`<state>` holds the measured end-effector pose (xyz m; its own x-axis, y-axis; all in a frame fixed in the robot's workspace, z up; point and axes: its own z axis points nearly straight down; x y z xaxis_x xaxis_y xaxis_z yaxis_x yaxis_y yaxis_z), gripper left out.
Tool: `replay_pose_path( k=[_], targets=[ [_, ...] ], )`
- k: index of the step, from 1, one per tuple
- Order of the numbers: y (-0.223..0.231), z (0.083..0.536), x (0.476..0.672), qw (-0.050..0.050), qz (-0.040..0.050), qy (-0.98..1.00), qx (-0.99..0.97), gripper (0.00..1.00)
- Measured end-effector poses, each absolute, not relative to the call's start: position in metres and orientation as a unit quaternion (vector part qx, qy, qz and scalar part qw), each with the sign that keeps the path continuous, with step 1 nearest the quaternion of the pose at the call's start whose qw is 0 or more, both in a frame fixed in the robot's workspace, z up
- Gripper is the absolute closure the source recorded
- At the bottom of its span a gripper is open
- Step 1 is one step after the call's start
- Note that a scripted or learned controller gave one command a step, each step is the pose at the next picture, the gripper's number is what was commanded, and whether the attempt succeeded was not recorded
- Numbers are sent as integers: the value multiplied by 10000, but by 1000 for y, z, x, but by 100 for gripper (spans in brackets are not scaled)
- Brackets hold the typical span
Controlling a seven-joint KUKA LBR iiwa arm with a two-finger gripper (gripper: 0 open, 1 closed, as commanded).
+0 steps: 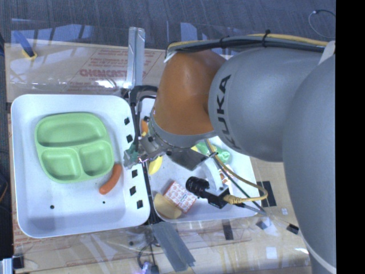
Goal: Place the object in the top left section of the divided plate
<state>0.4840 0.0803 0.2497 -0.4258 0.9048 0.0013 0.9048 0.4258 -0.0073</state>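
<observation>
The jaws cannot be made out: the gripper (138, 153) sits low over the divider between the two bins, hidden beneath the wrist, so their state cannot be told. The bench carries clear plastic sheeting and tape, with dark carpet beyond. The left bin (34, 216) holds a green divided plate (73, 146), and an orange sausage-shaped object (110, 179) lies just off the plate's near right corner. The grey arm (274, 96) with its orange band (185, 96) leans over the right bin (245, 167), above small packets and toys.
</observation>
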Motion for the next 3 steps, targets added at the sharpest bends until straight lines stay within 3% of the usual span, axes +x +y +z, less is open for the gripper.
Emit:
replay_pose_path(
  k=[1, 2, 3],
  targets=[
    [88, 291, 478, 14, 17, -8338, -5520, 100],
    [88, 291, 478, 14, 18, -8339, -5519, 0],
    [89, 298, 479, 33, 44, -8356, -5493, 100]
  ],
)
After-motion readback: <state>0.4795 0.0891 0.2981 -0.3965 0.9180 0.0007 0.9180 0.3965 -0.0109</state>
